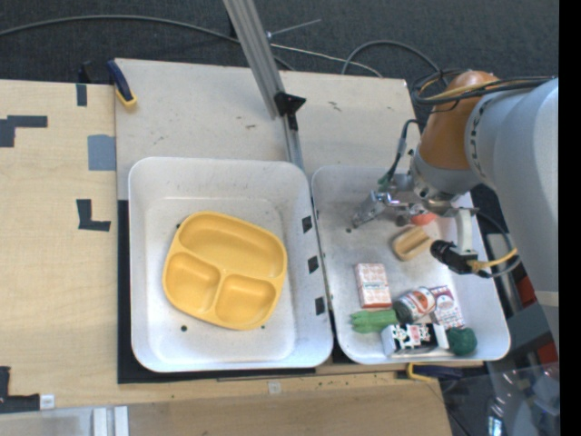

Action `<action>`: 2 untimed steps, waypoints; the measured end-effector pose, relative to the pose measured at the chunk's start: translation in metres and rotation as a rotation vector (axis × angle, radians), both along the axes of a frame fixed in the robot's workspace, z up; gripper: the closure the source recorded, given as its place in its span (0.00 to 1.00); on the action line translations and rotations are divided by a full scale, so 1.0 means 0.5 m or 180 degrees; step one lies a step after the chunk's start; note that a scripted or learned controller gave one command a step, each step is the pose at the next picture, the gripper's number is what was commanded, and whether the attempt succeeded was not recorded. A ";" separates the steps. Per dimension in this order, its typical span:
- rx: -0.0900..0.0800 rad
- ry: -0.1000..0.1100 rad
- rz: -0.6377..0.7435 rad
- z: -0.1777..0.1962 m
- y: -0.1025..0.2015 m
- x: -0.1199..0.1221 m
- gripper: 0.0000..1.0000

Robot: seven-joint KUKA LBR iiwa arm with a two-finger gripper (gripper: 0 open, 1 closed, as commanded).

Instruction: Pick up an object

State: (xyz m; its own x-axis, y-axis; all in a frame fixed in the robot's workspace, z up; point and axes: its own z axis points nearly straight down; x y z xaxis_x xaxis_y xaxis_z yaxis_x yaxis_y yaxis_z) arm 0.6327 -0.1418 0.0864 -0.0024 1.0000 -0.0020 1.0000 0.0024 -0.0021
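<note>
**Arm over the right bin, objects clustered below its gripper**

The grey KUKA arm with its orange band (454, 125) reaches in from the right and hangs over the upper part of the right shallow white bin (340, 243). The left shallow white bin (154, 243) sits just beside it and holds a yellow plastic plate with three compartments (225, 269), lying flat near the bin's middle.

At the arm's end, the metal two-finger gripper (386, 200) sits low over bare bin floor in the right bin's upper half; whether it is spread or closed cannot be told from this angle, and nothing can be seen gripped in it.

The loose objects all lie nearer the camera than the gripper. Closest is a tan bread-roll-shaped piece (410, 242), just below and to the right of the gripper, apart from it. Further down lies a small red-and-white carton (372, 285). Near the bin's lower edge are a red-and-white printed packet (428, 304), a black-and-white printed box (413, 336), a flat green piece (372, 321) and a dark green round lump (464, 340), packed close together.
</note>
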 end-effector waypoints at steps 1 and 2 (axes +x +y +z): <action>0.0006 0.0001 0.0004 0.023 0.002 0.001 1.00; 0.0003 -0.0019 -0.0003 0.136 -0.015 -0.005 1.00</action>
